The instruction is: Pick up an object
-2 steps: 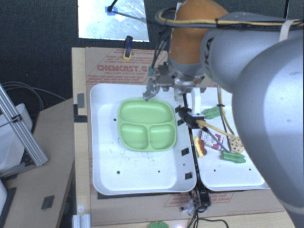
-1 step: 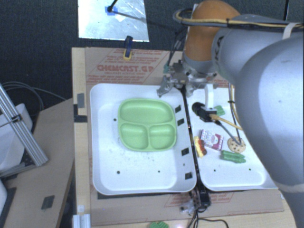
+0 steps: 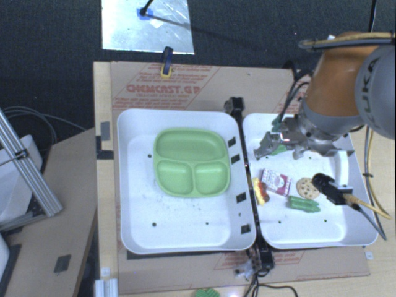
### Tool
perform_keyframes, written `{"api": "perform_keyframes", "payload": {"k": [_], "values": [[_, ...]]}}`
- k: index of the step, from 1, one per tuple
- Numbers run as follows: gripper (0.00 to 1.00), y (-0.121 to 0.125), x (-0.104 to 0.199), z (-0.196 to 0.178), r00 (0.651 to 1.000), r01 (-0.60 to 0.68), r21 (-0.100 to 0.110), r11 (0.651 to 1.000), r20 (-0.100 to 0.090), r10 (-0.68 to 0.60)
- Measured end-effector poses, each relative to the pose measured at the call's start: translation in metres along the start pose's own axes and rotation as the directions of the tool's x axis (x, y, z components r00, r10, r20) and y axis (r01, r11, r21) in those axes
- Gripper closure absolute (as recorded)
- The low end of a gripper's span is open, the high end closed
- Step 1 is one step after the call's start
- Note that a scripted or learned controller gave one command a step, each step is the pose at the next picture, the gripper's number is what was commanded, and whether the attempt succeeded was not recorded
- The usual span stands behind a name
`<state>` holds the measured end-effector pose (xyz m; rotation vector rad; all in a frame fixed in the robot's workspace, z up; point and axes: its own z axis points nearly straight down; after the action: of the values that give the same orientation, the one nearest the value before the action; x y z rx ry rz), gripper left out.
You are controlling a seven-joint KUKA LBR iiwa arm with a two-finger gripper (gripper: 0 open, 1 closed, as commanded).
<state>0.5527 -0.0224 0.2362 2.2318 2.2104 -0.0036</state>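
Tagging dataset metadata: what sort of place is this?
Probably a robotics lab bench: arm over the right bin, a toy-like cookie in it, green divided plate in the left bin.

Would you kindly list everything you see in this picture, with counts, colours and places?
left bin: one, white, left half of the bench
right bin: one, white, beside it
plate: one, green, three compartments, middle of the left bin
packet: one, red and white, right bin, left of the cookie
cookie: one, tan, round, right bin
green piece: one, elongated, just in front of the cookie
yellow and red piece: one, by the right bin's left wall
cardboard sheet: one, brown with red print, under both bins
metal sheet: one, silvery, beyond the bench
arm: one, grey and orange, from the right
gripper: one, grey, over the right bin
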Motion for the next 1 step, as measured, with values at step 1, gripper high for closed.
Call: {"api": "perform_keyframes", "payload": {"k": [1], "values": [[0.0,-0.0698,0.0026,0.0547,1.0,0.008,0.007,1.0,-0.003,-0.008]]}}
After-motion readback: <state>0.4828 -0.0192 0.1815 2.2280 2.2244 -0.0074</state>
